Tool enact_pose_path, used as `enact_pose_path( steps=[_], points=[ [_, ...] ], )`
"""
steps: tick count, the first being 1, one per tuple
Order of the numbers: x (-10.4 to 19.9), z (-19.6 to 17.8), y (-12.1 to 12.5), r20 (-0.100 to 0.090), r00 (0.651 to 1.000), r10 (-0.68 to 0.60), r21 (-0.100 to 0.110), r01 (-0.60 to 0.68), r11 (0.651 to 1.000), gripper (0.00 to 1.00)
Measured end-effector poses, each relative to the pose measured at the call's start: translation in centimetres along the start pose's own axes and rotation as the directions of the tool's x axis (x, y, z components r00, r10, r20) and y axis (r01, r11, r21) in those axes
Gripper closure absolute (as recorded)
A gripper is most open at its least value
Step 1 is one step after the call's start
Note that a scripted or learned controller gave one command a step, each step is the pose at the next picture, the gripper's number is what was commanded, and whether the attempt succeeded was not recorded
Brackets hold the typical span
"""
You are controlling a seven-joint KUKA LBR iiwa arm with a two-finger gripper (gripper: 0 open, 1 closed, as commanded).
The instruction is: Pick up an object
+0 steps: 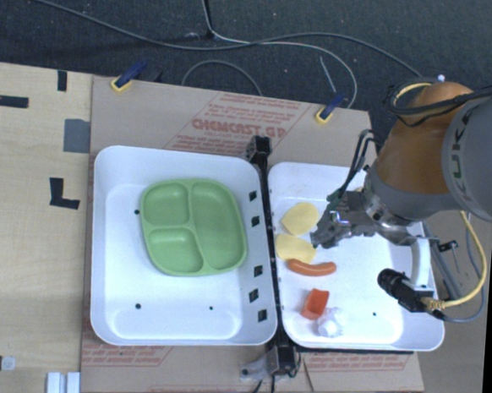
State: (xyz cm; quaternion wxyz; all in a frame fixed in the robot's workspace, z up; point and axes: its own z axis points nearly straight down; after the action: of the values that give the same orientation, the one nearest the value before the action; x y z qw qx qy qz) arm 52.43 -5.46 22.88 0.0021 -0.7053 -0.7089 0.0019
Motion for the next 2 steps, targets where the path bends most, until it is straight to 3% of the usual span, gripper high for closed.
enact_pose_path(
  steps=[2],
  points=[
    [9.3,-0.7,6.2,-0.001,1.0,-0.002,-0.002,0.002,1.0,1.0]
  ],
)
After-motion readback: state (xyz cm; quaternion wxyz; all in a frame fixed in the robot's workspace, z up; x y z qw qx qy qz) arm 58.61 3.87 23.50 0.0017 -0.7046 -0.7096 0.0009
